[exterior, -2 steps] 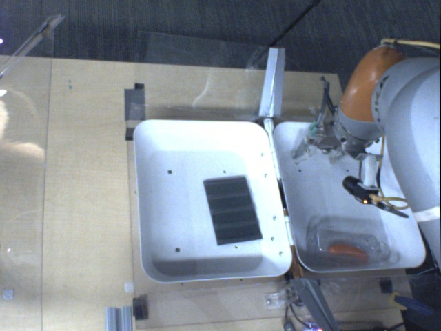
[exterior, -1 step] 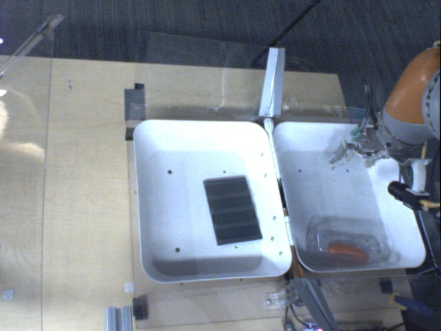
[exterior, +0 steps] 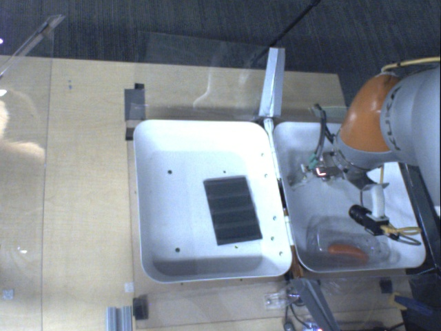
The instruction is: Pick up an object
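A pale wooden counter (exterior: 83, 185) carries two shallow white bins side by side. The grey arm (exterior: 417, 116), with its orange band (exterior: 365, 123), reaches in from the right. Its gripper (exterior: 314, 171) hangs over the far left part of the right bin (exterior: 303, 212). Whether the jaws are wide or narrow cannot be told from this angle.

Nearest to the gripper is a clear container (exterior: 324, 236) lying at the near side of the same bin. With it is a small orange item (exterior: 346, 250), its long axis running left to right. Both lie toward the near side and slightly right of the gripper.

A dark ridged pad (exterior: 233, 210) lies flat in the left bin (exterior: 172, 150), beyond the dividing walls. Its long axis runs far to near.
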Available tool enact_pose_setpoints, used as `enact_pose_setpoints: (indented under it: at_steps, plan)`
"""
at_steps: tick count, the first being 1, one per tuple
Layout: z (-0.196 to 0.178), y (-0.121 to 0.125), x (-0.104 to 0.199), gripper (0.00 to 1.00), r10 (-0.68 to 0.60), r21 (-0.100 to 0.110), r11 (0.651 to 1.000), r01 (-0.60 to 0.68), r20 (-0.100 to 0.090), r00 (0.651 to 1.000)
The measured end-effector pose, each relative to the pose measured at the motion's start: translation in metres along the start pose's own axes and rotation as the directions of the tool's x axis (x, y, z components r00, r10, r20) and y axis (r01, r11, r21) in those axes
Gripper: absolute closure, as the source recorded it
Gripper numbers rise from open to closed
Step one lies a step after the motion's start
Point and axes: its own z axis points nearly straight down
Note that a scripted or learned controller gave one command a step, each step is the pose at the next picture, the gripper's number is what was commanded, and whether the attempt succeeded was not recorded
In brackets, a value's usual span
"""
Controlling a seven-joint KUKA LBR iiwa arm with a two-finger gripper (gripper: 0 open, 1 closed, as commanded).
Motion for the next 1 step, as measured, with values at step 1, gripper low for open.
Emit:
enact_pose_setpoints:
  at_steps: [1]
  plan:
    - [0.0021, 0.0579, -0.0069, 0.00, -0.005, 0.001, 1.000, 0.005, 0.002, 1.000]
